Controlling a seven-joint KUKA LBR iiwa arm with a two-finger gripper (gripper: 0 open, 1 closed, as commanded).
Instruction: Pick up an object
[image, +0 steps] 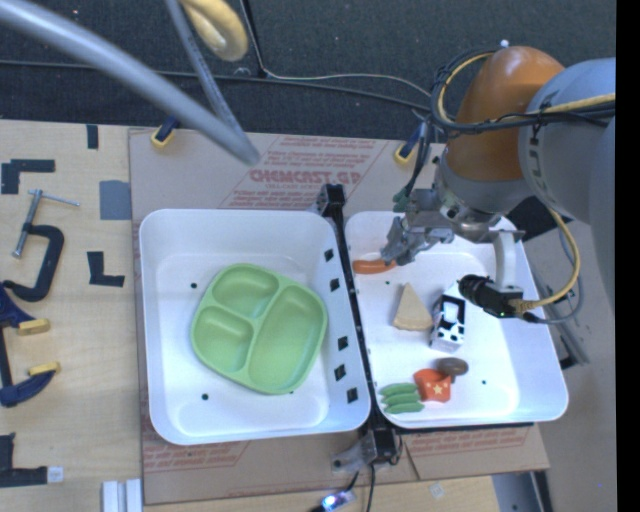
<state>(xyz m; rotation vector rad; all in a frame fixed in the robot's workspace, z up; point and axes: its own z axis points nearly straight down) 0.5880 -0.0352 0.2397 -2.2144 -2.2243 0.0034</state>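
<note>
A slim orange carrot-shaped toy (371, 266) is lying at the far left corner of the right-hand white plastic bin (540, 400), tight beside the divider, and the grey two-finger gripper (398, 250) is reaching down right at its end. Whether the fingers are apart or closing on it, I cannot tell. The pick looks barely begun: nothing is being lifted yet. A tan wedge (411, 309) is sitting nearby.

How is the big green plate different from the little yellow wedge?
The light green divided plate is far bigger than the tan wedge-shaped piece. The plate is rounded with three compartments; the wedge is a plain triangle. The plate lies in the left white bin, the wedge in the right white bin. Both rest flat, untouched by the gripper.
</note>
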